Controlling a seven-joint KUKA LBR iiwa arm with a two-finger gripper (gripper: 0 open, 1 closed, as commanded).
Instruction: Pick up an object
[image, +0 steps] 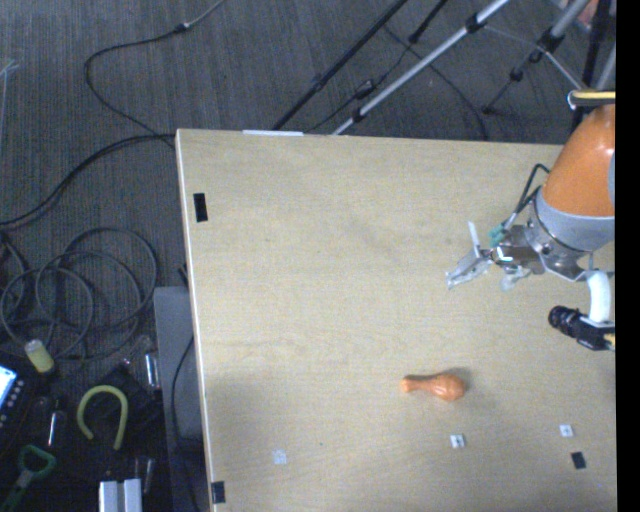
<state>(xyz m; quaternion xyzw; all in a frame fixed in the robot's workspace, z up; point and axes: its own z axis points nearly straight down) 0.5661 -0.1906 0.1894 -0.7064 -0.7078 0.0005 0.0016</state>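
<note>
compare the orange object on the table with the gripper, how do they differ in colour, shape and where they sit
The orange object is orange; the gripper is pale metal with a teal touch. The orange object is a rounded bulb tapering to a thin neck, while the gripper ends in thin prongs. The orange object lies flat on the wooden table; the gripper sits at the arm's end, farther back and to the right. Both point left.

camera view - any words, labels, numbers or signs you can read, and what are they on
None can be read.
Black tag near the tabletop's left edge: no legible marks.
Small pale squares and near the orange pear-shaped object: too small and blurred to read.
Claw and orange band: no lettering shows.
</note>
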